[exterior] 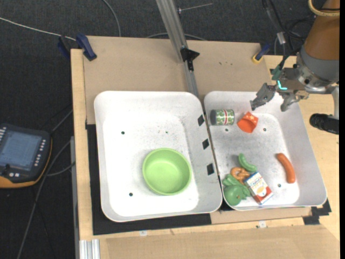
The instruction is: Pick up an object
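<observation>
Clearly early: nothing lifted yet. Gripper (274, 97) hovering over the right bin's (302, 144) far edge, jaws apart and empty. Nearest candidate an orange cup (247, 122) just beside it, can (222, 116) next. Still left: descending, closing, lifting.

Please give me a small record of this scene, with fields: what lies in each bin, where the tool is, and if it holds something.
left bin: one green bowl
right bin: green can lying on its side, orange cup, orange sausage, pretzel, small carton, green leafy toy
tool: above the far edge of the right bin, near the orange cup
tool fingers: spread apart, nothing between them
task state: no object picked up yet
</observation>
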Tool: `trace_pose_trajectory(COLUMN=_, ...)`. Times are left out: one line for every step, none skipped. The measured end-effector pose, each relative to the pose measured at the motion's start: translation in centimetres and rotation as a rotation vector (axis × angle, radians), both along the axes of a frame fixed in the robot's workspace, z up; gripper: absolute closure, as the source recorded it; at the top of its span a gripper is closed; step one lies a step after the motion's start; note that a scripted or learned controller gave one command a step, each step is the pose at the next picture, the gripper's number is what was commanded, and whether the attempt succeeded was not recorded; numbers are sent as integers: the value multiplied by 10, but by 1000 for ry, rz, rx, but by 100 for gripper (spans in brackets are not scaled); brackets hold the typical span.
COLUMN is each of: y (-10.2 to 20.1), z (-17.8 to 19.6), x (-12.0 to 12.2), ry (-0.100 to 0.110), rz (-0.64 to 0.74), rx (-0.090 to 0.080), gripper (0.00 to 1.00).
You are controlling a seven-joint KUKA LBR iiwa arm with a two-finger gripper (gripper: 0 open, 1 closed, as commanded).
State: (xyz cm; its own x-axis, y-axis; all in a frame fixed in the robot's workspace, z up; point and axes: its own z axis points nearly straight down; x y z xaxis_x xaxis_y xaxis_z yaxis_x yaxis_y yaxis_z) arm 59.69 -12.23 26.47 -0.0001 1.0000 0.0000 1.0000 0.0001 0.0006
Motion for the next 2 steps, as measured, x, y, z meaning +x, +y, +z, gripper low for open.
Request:
trace_pose_trajectory(y=0, z=0, x=0, ry=0, rz=0, rx=0, gripper=0)
trace_pose_trajectory(y=2, z=-59, x=-8, ry=4, rz=0, rx=1, gripper=0)
